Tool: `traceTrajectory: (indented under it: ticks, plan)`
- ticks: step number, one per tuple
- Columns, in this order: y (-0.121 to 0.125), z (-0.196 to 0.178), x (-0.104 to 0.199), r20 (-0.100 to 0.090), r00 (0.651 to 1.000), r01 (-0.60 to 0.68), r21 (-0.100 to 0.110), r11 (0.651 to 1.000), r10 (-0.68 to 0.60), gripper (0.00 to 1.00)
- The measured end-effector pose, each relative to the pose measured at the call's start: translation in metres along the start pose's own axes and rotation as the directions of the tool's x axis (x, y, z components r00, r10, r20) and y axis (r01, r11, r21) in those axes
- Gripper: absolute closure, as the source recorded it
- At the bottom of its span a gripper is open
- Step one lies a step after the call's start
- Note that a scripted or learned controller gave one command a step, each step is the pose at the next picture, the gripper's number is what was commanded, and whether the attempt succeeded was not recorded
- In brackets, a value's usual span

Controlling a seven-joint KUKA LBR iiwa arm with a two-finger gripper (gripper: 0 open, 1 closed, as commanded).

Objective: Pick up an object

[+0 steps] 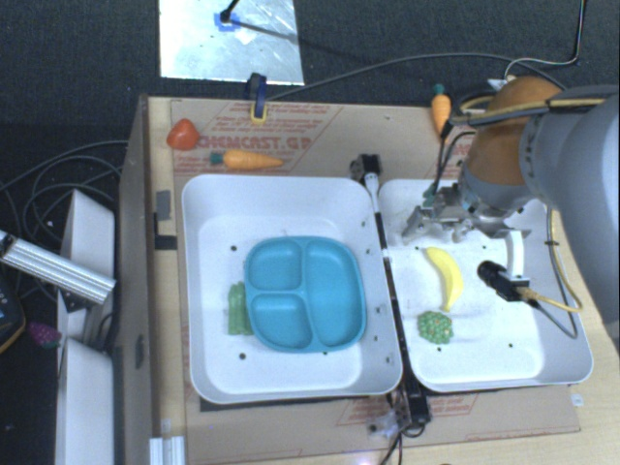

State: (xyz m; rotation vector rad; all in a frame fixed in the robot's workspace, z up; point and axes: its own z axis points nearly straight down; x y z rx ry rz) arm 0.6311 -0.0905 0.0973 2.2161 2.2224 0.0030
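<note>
— Looking down at the desk (291, 129), what did you make out?

— Two white bins sat side by side. The left bin (208, 260) held a blue divided plate (303, 294) with a green piece (237, 310) lying just beside its left edge. The right bin (542, 356) held a yellow banana (447, 275) near its middle and a small green lumpy item (435, 327) just below the banana.

— And the arm?

— The grey arm (572, 153) reached in from the right, its orange band (504, 129) above the wrist. The end effector (438, 223) hung over the upper left part of the right bin, just above the banana's top end. I could not tell how far its fingers stood apart, and I saw nothing between them.

— Anything outside the bins?

— A carrot (252, 161) and a red-orange piece (182, 135) lay on the cardboard behind the left bin, near each other. Another small carrot (441, 109) stood behind the right bin. A blue clamp (258, 91) gripped the cardboard's back edge.
</note>
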Motion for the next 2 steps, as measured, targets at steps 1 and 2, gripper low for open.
traceTrajectory:
  ticks: [1, 2]
  plan:
    - [-0.033, 0.013, -0.003, -0.001, 1.000, -0.002, 0.004, 1.000, 0.002, 0.00]
    - [-0.032, 0.002, -0.003, -0.001, 1.000, 0.000, 0.001, 1.000, 0.000, 1.00]
